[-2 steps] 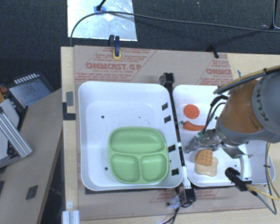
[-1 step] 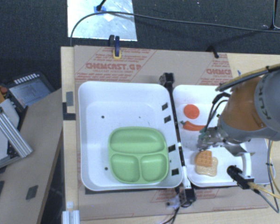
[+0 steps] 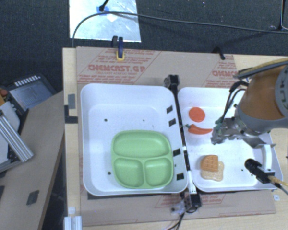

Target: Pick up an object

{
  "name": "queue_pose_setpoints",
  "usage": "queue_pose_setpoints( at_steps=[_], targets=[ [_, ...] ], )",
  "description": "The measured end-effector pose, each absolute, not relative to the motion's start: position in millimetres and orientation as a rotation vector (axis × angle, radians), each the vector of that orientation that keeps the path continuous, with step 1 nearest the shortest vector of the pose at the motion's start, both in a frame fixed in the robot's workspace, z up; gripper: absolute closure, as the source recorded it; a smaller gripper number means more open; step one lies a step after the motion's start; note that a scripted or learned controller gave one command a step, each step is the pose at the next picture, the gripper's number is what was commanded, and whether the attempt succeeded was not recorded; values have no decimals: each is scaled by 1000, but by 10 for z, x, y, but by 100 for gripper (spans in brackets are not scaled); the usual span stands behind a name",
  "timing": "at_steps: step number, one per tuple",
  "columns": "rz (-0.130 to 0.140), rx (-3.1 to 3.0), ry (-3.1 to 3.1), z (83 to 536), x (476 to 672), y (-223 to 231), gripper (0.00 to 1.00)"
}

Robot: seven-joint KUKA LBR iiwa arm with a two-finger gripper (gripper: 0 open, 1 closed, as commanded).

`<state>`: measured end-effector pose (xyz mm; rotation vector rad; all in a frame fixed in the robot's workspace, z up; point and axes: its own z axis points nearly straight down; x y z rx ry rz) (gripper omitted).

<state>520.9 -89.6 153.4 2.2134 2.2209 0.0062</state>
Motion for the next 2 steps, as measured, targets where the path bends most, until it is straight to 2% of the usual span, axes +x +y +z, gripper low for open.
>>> queue_pose_setpoints(
  at_steps=[1,2],
  targets=[
    [7,2212,2221,2154,5292,-908,100],
    [5,2213,2223,2531,5306,-911,100]
  ],
)
